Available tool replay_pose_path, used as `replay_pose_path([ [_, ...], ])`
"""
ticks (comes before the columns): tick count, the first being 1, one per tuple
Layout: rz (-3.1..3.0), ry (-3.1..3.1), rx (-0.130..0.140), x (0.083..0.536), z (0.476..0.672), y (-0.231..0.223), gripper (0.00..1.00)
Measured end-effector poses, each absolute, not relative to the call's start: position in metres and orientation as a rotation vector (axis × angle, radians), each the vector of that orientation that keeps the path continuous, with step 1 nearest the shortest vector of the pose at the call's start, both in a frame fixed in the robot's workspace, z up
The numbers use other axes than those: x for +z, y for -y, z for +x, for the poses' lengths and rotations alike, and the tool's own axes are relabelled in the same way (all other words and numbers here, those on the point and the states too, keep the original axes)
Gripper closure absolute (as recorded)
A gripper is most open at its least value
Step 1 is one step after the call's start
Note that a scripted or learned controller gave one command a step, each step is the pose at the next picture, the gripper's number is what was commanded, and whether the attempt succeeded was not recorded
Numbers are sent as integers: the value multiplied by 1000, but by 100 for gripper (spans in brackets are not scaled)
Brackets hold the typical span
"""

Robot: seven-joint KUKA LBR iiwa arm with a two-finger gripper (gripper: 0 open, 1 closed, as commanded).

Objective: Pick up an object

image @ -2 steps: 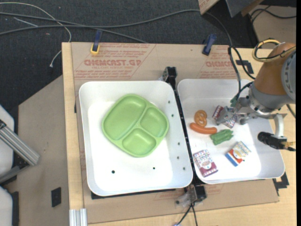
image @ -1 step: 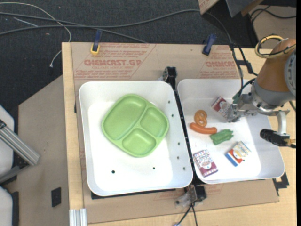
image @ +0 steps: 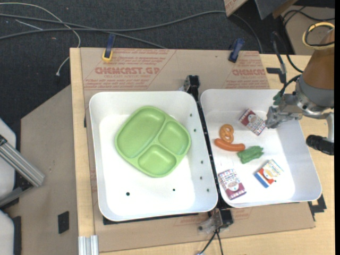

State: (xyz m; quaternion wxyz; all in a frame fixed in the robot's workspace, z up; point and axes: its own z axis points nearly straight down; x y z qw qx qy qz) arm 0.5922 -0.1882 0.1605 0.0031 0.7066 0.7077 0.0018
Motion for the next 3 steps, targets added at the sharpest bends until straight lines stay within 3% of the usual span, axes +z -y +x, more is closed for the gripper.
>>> replay_pose_path([
  [2,2216,-2219,4,249,596,192,100],
  [3,2218,-2228,1,256,585,144,100],
])
